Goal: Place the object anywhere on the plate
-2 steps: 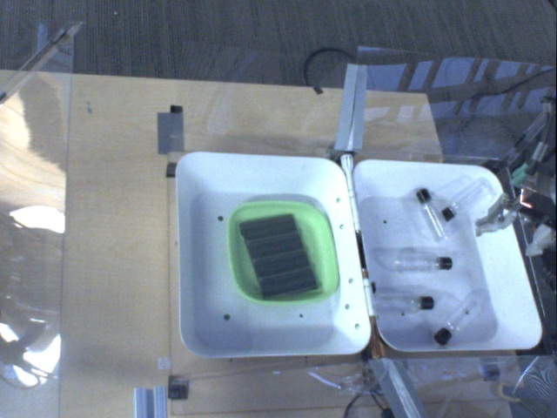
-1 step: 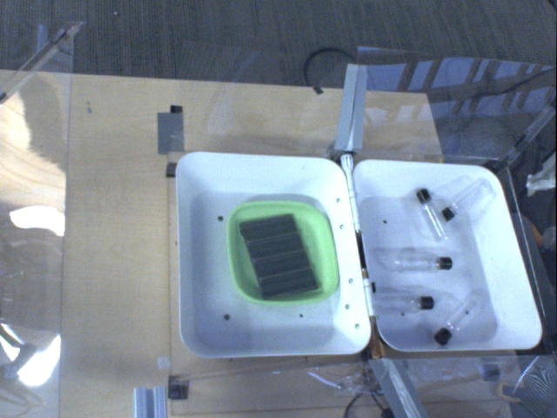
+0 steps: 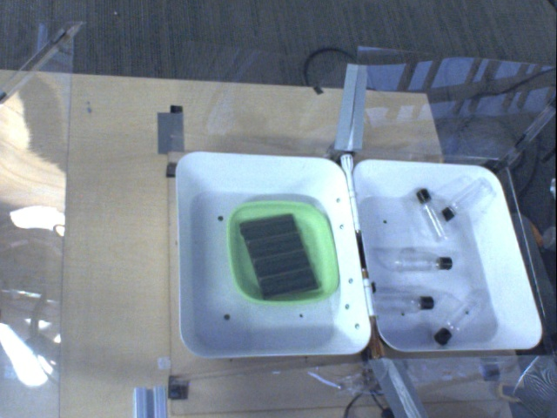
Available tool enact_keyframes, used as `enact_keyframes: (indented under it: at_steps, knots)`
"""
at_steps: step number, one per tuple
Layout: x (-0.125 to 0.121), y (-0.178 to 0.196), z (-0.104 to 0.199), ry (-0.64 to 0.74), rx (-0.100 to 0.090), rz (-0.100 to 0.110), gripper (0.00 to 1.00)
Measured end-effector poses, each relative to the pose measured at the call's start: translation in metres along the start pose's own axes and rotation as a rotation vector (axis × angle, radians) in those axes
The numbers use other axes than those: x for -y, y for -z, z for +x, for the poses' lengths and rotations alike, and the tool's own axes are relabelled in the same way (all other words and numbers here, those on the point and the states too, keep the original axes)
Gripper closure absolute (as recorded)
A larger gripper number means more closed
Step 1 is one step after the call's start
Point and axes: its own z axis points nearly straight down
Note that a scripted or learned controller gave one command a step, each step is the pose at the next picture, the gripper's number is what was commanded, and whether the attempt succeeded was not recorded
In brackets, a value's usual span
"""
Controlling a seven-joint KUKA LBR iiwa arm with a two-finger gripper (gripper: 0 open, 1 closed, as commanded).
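A: Where's the dark ridged block (image 3: 278,256)?
B: On the green plate (image 3: 325,249) in the left bin (image 3: 196,259), long axis tilted, upper-left to lower-right.
A: Right bin (image 3: 513,268)?
B: Clear vials (image 3: 428,212), scattered.

Two white bins (image 3: 196,320) side by side on a wooden bench (image 3: 104,233); dark carpet (image 3: 218,16) beyond
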Motion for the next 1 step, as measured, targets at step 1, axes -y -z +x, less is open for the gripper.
enact_keyframes:
  at_steps: [1]
  knots:
    - [0.0197,-0.1213,0.0599,0.011,-0.002,0.018,1.00]
